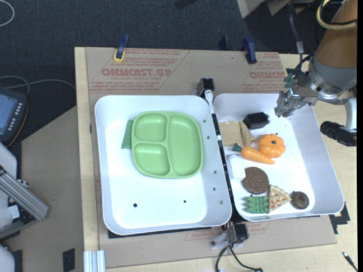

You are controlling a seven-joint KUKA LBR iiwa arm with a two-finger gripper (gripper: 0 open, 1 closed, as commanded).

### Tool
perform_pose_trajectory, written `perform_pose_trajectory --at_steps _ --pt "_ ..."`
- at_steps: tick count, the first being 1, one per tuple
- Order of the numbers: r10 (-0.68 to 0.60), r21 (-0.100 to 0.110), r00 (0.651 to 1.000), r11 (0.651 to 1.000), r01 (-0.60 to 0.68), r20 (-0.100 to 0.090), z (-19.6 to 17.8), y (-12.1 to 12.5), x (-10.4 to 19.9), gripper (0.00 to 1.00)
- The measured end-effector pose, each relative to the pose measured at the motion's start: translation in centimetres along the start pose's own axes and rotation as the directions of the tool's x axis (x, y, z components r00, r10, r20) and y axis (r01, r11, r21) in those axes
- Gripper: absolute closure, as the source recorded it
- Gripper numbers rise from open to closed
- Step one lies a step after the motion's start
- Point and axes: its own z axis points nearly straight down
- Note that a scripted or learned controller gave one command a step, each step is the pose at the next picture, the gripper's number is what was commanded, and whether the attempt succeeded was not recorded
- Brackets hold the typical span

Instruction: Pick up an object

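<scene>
Your gripper [285, 107] hangs at the right bin's [323, 169] far edge (I cannot tell its state). The black block [256, 119] lies near; crowded toys can spoil your grasp.

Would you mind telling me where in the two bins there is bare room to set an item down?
The left bin has a bare floor strip in front of the green divided plate. The right bin is bare along its right side, beside the pumpkin. It is crowded from the black block down past the carrot to the cookie.
</scene>
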Motion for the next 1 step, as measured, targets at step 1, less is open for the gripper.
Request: perform_pose_trajectory --at_steps 1 --pt "-0.002 -0.001 1.000 1.000 0.002 -0.001 -1.03 -1.18 5.96 1.00"
